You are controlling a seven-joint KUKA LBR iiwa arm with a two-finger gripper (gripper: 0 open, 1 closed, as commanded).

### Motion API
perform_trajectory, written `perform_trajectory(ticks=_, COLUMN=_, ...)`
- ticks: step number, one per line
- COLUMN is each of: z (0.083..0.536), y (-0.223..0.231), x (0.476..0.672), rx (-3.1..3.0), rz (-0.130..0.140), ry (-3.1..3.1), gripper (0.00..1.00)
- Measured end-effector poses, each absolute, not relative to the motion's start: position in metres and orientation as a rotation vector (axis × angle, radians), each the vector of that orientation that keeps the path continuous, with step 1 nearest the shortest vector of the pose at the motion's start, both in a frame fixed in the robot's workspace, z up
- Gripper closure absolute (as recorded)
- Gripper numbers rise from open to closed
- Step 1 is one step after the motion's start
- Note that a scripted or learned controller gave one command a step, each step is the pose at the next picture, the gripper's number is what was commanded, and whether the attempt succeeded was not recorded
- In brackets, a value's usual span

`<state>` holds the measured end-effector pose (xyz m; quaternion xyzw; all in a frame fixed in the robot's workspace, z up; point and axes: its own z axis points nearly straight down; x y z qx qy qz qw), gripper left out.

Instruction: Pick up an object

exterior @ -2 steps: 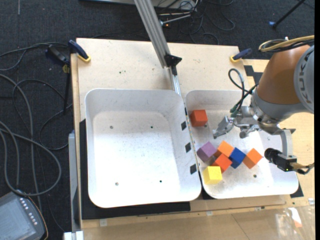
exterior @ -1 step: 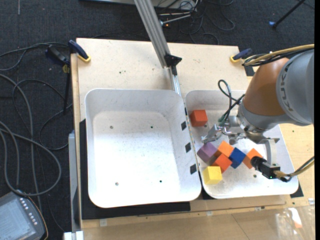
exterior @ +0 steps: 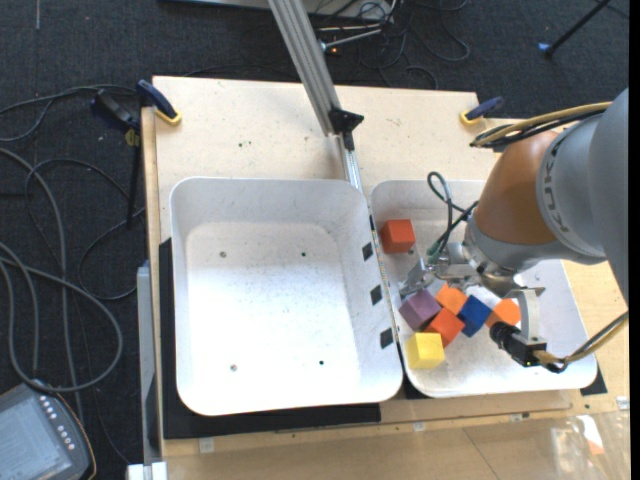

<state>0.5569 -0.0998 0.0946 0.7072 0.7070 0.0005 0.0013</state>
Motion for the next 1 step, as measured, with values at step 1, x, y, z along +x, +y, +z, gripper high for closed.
perform_trajectory(ticks=1, z=0.1057, y=-0.1001, x=0.5570, rx=2.220, rz=0.003, ry=2.218, gripper=1.00)
